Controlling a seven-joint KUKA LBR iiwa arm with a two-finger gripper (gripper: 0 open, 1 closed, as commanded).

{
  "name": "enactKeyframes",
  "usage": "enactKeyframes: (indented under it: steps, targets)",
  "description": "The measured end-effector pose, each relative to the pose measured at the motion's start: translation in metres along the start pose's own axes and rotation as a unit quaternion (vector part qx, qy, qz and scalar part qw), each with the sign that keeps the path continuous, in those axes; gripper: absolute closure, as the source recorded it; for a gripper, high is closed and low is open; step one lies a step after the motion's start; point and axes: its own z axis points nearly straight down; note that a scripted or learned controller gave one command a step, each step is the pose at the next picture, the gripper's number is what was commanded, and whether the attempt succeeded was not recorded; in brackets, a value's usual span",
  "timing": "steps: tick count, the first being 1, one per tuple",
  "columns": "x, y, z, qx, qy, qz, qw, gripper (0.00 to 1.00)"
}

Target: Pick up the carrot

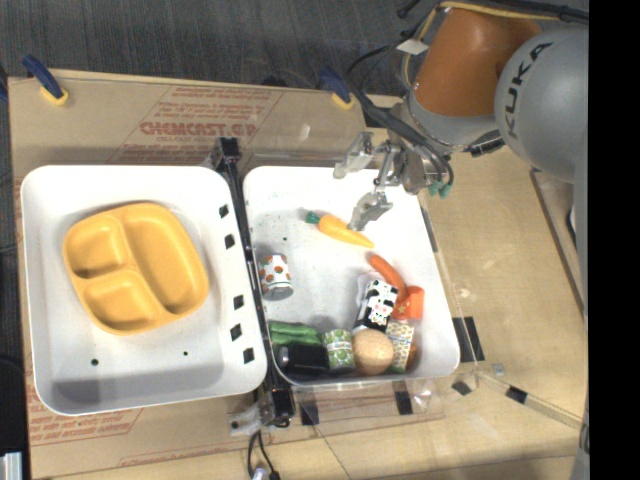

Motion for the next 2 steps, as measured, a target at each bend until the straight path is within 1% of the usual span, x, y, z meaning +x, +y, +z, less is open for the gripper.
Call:
enactKeyframes:
  steps: [1, 2]
  targets:
    - [-0.013, -0.013, 0.129, -0.003, 0.005, -0.068, 0.9976, 0.00]
    - [-0.019, -0.011, 0.111, 0.000, -0.003, -0.072, 0.9974, 1.00]
